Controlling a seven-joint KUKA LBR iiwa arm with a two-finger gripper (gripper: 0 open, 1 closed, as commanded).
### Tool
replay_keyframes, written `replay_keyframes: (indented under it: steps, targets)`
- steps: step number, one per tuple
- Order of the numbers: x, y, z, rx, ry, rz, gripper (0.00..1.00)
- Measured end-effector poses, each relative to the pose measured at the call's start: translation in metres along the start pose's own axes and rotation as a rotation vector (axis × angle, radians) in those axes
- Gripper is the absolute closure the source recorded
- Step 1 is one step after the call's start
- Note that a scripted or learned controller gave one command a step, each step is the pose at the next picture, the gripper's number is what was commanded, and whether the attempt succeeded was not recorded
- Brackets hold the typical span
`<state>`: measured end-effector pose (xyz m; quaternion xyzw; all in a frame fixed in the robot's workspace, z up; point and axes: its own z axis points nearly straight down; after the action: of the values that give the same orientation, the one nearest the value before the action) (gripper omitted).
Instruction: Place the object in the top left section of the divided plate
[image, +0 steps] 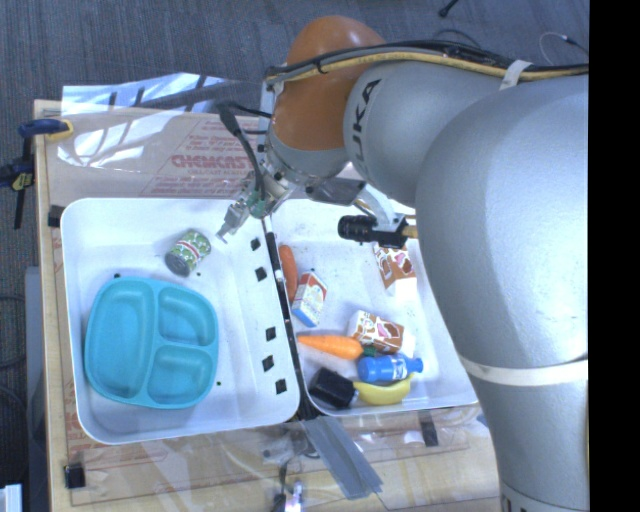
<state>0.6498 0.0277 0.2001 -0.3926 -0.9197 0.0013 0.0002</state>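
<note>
Little looks done: the can (188, 251) lies at one o'clock of the divided plate (150, 341), outside it, while the pincer (233, 222) hangs spread, pinching nothing.

The arm (480, 200) hides the right bin's (440, 395) far and right side and runs off the top and bottom edges. The tool (232, 222) is too small to show its grip. The can's (187, 251) label is unreadable.

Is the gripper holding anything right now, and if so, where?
Nothing. The gripper hangs over the left bin, apart from the can lying beside the blue plate.
</note>
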Motion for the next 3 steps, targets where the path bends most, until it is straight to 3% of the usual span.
replay_keyframes:
  steps: [1, 2, 3]
  targets:
    - [0.034, 0.015, -0.036, -0.003, -0.002, -0.487, 1.00]
    - [0.112, 0.005, 0.017, -0.001, 0.002, -0.698, 1.00]
    - [0.067, -0.068, 0.010, 0.001, 0.003, -0.369, 1.00]
